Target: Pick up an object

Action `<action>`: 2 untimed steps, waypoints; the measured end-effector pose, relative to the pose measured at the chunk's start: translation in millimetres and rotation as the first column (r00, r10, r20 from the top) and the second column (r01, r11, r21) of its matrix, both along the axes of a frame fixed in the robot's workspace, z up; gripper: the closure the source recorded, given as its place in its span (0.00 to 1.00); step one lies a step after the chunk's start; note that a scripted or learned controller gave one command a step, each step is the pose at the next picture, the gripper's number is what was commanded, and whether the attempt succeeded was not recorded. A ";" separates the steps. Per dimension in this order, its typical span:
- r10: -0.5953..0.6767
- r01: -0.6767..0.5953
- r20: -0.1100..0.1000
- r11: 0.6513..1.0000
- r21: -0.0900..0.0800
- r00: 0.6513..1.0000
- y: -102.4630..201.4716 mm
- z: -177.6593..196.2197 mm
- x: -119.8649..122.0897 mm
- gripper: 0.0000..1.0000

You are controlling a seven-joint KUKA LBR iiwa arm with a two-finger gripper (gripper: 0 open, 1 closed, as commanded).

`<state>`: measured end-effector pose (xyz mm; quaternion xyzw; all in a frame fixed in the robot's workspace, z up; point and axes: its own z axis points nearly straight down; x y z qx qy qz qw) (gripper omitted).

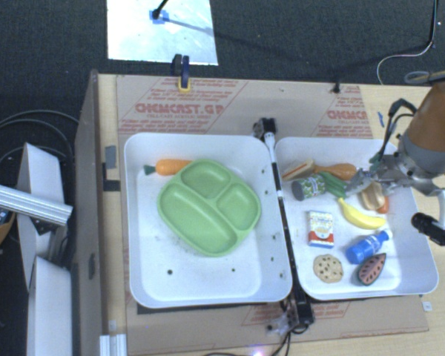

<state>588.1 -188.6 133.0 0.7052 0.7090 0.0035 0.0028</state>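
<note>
The right bin (424,267) holds several toy foods: a sandwich (299,170), an orange sausage shape (341,171), a dark green can (308,188), a yellow banana (360,215), a tan bread piece (372,196), a small red and white carton (321,228), a blue bottle (366,247), a cookie (328,268) and a brown-red oval (371,268). My gripper (365,179) hangs low over the upper right of this bin. It is just above the bread piece and right of the can. The view does not show anything held in it.
The left bin (133,221) carries a green divided plate (208,206) and an orange carrot (170,167) by its far wall. A black clip (267,129) sits at the divider between the bins. Cables run along the bench's right side.
</note>
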 end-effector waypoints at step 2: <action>0.000 0.000 0.016 1.000 -0.008 1.000 10.7 -11.3 -2.8 1.00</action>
